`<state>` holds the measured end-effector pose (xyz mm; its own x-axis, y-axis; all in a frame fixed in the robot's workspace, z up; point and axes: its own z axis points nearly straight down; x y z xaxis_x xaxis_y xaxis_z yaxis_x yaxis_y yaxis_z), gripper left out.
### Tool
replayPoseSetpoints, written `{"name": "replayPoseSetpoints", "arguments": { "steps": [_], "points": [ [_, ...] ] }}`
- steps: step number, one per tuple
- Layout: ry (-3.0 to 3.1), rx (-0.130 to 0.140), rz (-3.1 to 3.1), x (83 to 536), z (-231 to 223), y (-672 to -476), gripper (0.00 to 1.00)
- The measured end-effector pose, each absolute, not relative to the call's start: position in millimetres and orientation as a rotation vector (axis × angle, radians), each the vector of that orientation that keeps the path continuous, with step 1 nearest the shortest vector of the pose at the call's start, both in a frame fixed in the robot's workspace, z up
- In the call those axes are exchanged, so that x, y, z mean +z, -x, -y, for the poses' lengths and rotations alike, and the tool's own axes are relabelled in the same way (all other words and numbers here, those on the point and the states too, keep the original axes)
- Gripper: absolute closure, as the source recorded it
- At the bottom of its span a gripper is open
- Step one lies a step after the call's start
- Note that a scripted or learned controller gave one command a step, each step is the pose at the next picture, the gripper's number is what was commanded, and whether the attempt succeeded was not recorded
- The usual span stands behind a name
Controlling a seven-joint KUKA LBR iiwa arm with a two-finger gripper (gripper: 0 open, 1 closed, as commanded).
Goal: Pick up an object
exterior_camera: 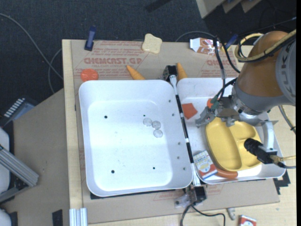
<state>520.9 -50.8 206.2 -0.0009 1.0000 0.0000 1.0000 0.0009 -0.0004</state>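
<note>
camera view, looking down at a slant on the bench: the grey arm (261, 91), an orange band (263, 51) above its wrist, reaches in from the right over the right bin (200, 84). the gripper (208, 117) hangs over that bin's middle, at the upper-left rim of a yellow dish (225, 147) and just beside a red-orange block (189, 110). whether it touches either cannot be told. whether the gripper is spread or pressed together cannot be told from this angle.

the yellow dish lies in the lower half of the right bin, its right side partly under the wrist. the red-orange block sits near that bin's left wall. at the bin's lower left corner lie a small printed packet (203, 161) and, just beside the dish's lower rim, a red sausage-shaped piece (225, 174).

the left bin (94, 126) holds three small pale round pieces (153, 127), clustered close together right of its middle.

on the brown board (113, 55) beyond the bins lie an orange disc (88, 74), a carrot-shaped piece (135, 73), a blue piece (90, 37) at the far edge, a bread-slice shape (152, 43) and a second printed packet (202, 44). a black clip (170, 72) sits where the two bins' far corners meet.
</note>
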Motion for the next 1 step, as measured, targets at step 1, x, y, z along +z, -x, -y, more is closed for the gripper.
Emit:
{"name": "replayPoseSetpoints", "arguments": {
  "steps": [1],
  "points": [
    [2.222,0.006,2.217,132.6,92.6,-482.6,0.00]
  ]
}}
